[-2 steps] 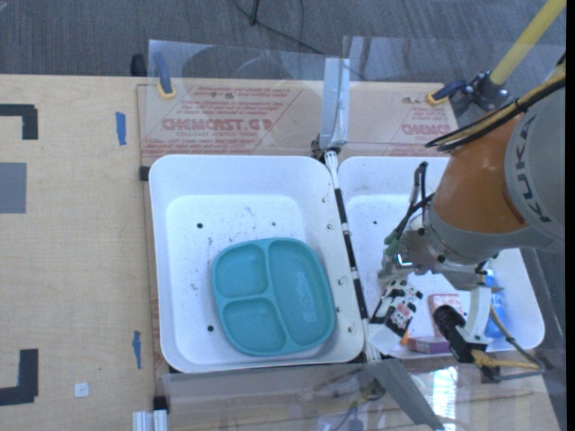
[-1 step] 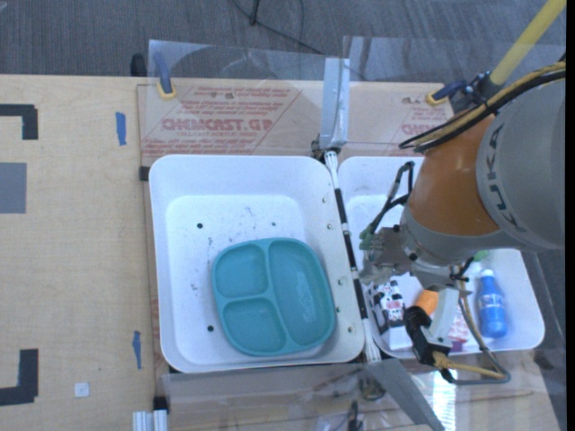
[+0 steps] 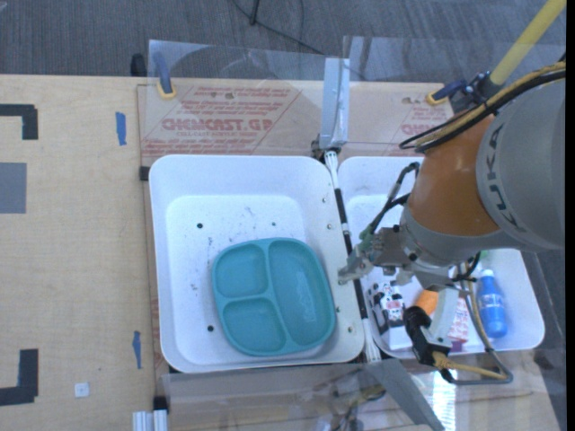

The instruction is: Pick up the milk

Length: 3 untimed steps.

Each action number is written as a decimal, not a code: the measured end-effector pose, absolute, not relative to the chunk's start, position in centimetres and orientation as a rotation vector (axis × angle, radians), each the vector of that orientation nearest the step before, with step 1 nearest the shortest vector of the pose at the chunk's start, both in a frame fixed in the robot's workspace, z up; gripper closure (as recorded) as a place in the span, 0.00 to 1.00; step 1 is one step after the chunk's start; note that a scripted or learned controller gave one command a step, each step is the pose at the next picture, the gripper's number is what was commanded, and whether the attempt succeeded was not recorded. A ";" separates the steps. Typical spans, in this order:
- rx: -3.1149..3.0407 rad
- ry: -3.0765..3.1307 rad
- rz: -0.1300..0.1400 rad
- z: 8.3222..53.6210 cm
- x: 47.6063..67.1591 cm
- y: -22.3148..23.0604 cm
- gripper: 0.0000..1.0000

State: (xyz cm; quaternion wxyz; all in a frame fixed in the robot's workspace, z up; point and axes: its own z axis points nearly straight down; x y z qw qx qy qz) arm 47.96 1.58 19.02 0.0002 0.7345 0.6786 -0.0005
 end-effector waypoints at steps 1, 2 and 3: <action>2.493 1.911 -0.003 18.3 48.1 -4.5 0.00; 2.538 1.855 -0.004 18.3 47.9 -1.9 0.00; 2.537 1.856 -0.006 19.2 48.0 -1.9 1.00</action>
